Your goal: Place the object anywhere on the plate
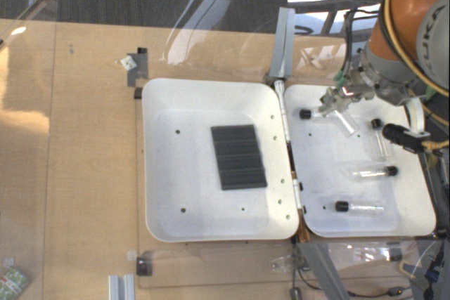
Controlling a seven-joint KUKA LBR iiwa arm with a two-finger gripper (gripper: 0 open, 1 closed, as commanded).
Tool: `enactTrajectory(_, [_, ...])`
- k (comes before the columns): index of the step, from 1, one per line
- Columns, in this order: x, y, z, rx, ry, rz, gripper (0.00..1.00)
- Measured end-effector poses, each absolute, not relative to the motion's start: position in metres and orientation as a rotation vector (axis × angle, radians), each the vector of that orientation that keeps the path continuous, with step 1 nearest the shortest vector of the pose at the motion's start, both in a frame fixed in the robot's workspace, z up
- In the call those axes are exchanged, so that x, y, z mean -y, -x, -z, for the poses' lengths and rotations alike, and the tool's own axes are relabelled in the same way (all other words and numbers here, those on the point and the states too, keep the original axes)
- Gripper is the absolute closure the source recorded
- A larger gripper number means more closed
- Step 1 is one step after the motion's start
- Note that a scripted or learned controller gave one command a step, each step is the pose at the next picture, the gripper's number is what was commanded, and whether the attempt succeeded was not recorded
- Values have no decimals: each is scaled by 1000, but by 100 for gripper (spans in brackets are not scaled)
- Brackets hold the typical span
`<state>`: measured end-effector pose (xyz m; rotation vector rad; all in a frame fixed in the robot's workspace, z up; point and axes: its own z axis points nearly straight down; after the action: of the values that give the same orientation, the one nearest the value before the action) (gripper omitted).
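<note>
Across the lower three quarters of the frame lies the pale wooden bench (70, 172), with dark carpet beyond its far edge along the top. On it sit two shallow white bins side by side, touching along a hinged seam just right of centre. The left bin (176, 214) is the larger in view and carries the plate (239, 157), a dark grey ribbed rectangle lying flat near its middle, slightly tilted. The right bin (320, 214) holds several clear tubes with black caps. One tube (323, 112) lies at its upper left, cap pointing left. Another tube (380, 138) stands roughly top to bottom near the right side, a third tube (374, 171) lies across just below it, and a fourth tube (358, 206) rests near the bin's lower edge, cap to the left.

From the upper right corner the arm (415, 17) reaches in, grey with an orange band, cables looping around it. Its claw (342, 96) hangs over the upper part of the right bin, just beside the first tube; whether the claw is apart or together cannot be told, as the tips blur into glare and clear plastic. All the tubes are in the right bin, well apart from the plate.
</note>
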<state>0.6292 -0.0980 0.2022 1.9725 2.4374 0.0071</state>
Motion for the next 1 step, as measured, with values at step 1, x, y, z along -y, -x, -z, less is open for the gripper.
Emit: enactTrajectory(1, [17, -632, -186, -2511, -1880, -7, 100])
